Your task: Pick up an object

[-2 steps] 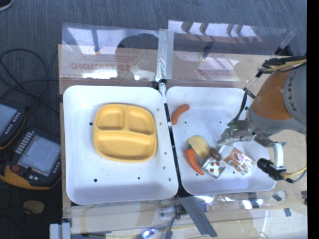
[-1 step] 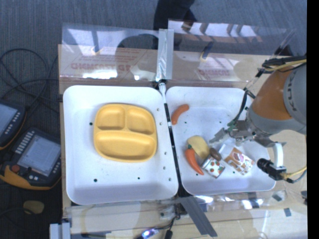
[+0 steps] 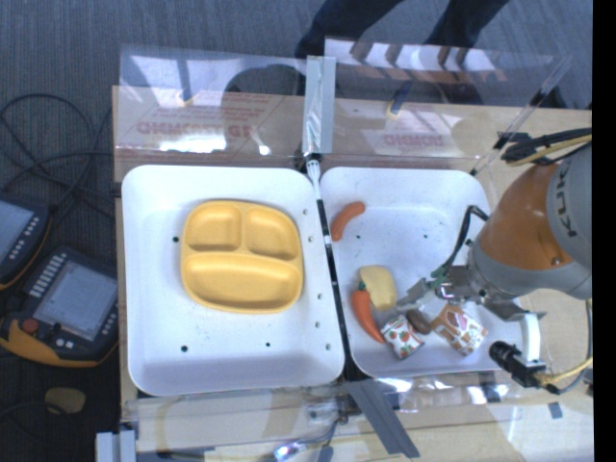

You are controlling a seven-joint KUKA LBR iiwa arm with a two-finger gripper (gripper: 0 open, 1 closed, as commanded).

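Left of the 2 small patterned cartons (image 3: 404, 336), a yellow divided plastic plate (image 3: 241, 255) fills 1 bin. The cartons look light, stiff and crushable; pinch the flat sides. Directly above them hovers the gripper (image 3: 435, 295); I cannot tell its jaw state.

One fixed camera above — slanting down on both bins (image 3: 231, 354).

Hidden and cut-off parts

The arm (image 3: 539, 229) is running off the frame's right edge and covering the right bin's (image 3: 404, 186) right wall; the gripper (image 3: 430, 296) fingers are blurring together over two patterned cups (image 3: 433, 330), grip unclear.
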